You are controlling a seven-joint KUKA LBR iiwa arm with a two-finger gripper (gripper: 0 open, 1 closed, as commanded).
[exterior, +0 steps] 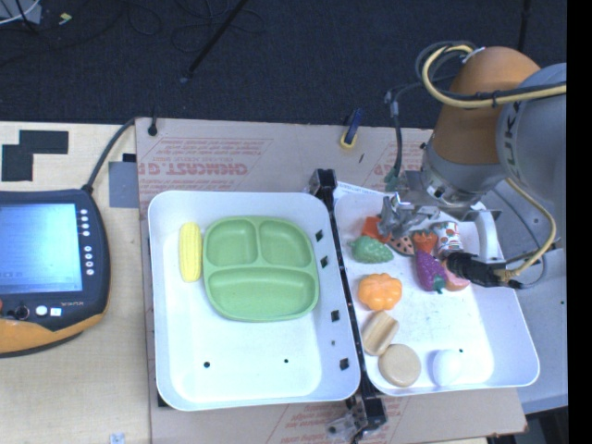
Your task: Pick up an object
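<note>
My gripper [400, 222] hangs low over the back of the right bin [504, 326], just above a cluster of toy foods. Under and beside it lie a green leafy piece [373, 250], an orange-red piece [372, 227], a strawberry slice [403, 243] and a purple eggplant [428, 270]. Further forward sit an orange pumpkin [379, 290], a tan bread roll [378, 332], a round biscuit [400, 364] and a white egg [448, 366]. Nothing is visibly held.
The left bin [176, 359] holds a green divided plate [260, 268] and a yellow corn cob [190, 251]. A black divider [335, 276] separates the bins. A teach pendant [46, 266] lies on the bench at far left. Cables trail near the right bin's right side.
</note>
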